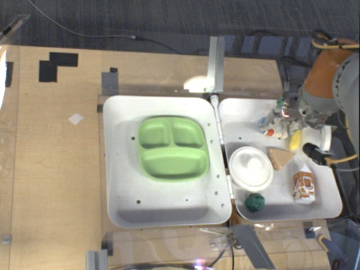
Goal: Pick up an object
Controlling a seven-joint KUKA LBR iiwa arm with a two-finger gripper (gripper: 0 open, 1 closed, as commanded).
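Wooden bench (50, 167) under a slanted overhead view, two shallow white bins side by side. Gripper (288, 117) sits low at the far right corner of the right bin (332, 207), above a small cluster: a yellow banana-like piece (295, 140), long axis running roughly toward and away from the camera, and a small white item with red marking (271, 131) just beside it. Cannot tell how far the fingers are spread, or whether anything sits between them. Same bin also holds a round white bowl (251, 166), a tan wedge (279, 157) touching its right side, a small orange-and-white carton (304, 185) standing near the right wall, and a dark green ball (255, 202) near the front edge. Left bin (121, 207) holds a green divided plate (171, 148), three compartments, lying flat near the centre.
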